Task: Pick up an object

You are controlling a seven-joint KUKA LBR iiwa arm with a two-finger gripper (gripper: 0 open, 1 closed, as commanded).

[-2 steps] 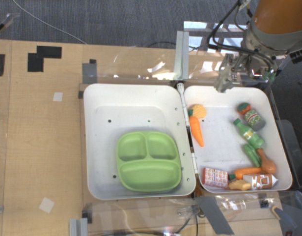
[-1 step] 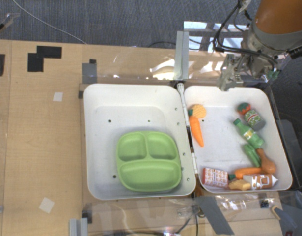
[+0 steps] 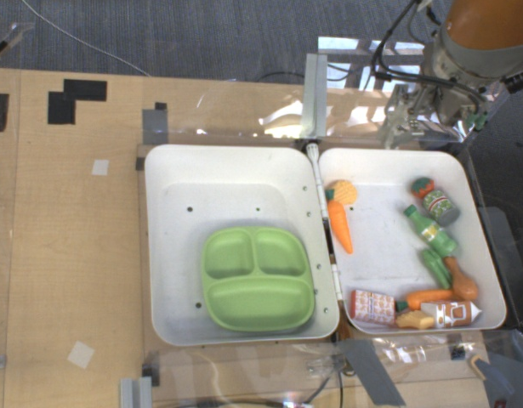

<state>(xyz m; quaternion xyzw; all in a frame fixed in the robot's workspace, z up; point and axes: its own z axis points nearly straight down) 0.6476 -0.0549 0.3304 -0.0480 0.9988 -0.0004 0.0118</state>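
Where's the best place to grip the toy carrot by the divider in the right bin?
Probably the toy carrot at its thicker upper half, coming straight down from above. It lies flat, tapering toward the camera, close beside the bin wall, so fingers should close across its width, one slipping into that narrow gap.

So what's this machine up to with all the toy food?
A robot arm reaches in from the upper right, above the far edge of the right bin. It holds nothing yet. That bin has toy food along its edges: a carrot, small bottles and a red packet. The left bin holds a green divided plate. Its job is to pick up one item.
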